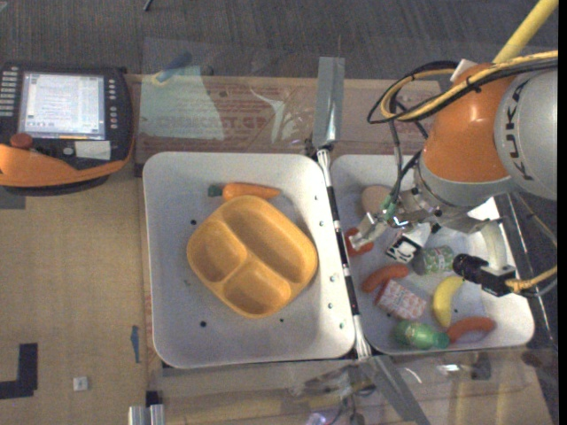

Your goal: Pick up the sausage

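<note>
Landmark: banana [447,297] in right bin [518,330].

Sausage [384,277] lies left of banana, red-brown, slanted, flat on bin floor; pink-red packet [401,300] touches its lower side.

Second reddish piece [470,328] sits below-right of banana; likely different item, don't confuse.

Gripper [399,228] hangs above-left of banana, near small red-white item [361,238]. Opening and any hold: cannot tell, wrist blocks view.

Advice: shift gripper toward sausage middle, align closing direction across its short width, descend straight, keep clear of packet edge, close only once low around sausage.
</note>
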Tool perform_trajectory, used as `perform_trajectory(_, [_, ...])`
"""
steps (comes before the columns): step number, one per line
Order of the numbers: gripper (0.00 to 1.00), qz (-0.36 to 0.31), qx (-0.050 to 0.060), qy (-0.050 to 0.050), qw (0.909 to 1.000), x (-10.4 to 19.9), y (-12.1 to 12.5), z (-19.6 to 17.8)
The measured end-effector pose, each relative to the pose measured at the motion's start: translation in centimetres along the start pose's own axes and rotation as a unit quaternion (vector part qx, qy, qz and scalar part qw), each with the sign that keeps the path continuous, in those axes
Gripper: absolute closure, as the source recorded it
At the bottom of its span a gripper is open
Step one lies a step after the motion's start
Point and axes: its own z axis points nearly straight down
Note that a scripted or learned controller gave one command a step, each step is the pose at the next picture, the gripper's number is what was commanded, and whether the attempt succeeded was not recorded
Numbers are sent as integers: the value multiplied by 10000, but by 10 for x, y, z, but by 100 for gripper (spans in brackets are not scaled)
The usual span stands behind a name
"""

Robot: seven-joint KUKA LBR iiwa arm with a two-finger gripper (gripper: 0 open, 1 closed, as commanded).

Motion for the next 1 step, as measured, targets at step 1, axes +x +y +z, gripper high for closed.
perform_trajectory(1, [0,81,2,1,10000,48,12,0])
